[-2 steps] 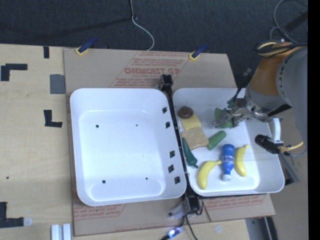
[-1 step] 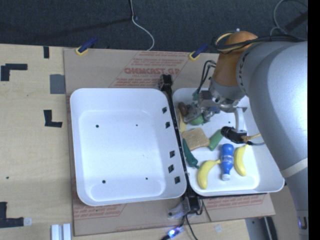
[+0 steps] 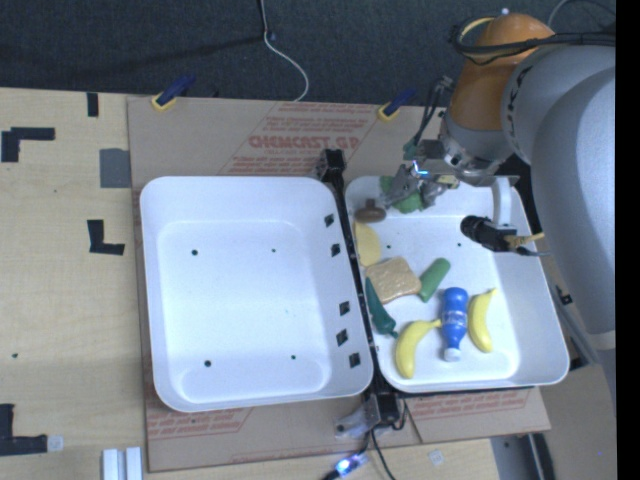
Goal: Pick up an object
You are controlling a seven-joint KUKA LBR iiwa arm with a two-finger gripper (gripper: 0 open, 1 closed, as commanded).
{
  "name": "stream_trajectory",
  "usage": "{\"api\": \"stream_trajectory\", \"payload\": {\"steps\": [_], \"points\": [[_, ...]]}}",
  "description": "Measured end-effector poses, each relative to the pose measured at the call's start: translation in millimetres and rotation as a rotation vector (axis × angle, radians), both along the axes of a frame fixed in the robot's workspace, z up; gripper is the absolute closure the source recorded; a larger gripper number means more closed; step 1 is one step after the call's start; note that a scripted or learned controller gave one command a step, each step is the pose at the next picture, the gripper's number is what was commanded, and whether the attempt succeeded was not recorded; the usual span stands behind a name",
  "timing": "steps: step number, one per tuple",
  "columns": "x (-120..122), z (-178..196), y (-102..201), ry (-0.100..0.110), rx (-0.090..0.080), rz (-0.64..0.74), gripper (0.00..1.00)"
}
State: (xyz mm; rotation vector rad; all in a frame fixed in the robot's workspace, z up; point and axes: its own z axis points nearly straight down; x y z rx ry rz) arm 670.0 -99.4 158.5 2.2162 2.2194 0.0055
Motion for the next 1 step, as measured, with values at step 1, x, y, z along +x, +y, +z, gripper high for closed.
{"api": "stream_trajectory", "payload": {"steps": [1], "points": [[-7.9,27.9,62.7,0.004,0.004,0.006,1.00]]}}
